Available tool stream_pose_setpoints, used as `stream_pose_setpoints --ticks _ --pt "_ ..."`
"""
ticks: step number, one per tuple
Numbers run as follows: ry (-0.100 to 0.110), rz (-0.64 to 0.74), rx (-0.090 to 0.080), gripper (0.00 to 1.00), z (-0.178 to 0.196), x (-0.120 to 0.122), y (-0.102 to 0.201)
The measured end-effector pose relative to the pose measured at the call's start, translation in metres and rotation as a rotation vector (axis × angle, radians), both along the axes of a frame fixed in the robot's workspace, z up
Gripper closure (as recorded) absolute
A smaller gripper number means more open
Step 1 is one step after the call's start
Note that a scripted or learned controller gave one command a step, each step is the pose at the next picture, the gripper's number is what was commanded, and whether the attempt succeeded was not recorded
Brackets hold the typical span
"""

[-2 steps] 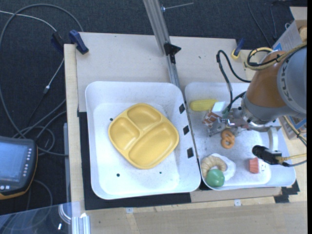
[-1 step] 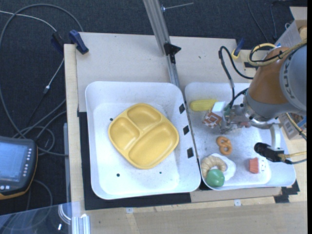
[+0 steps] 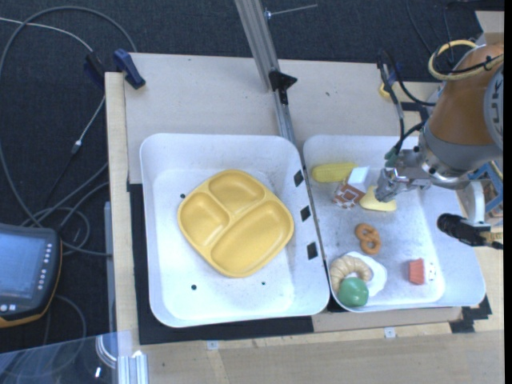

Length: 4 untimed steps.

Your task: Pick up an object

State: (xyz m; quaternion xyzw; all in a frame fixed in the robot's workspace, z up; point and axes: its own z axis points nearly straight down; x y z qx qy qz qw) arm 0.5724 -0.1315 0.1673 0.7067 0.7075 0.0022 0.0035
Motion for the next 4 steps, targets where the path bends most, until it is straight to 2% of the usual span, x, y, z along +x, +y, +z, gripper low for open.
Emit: stream_pose_setpoints --ticks 1,2,3,4 --pt "0.000 0.001 0.000 1.00 0.055 0.002 0.000" --pt "0.011 0.006 0.006 1.00 0.054 -0.017 0.061" --pt "0.010 0.006 0.006 1.00 0.065 -0.026 0.112" --pt "0.012 0.006 0.006 1.00 0.072 -0.051 0.161"
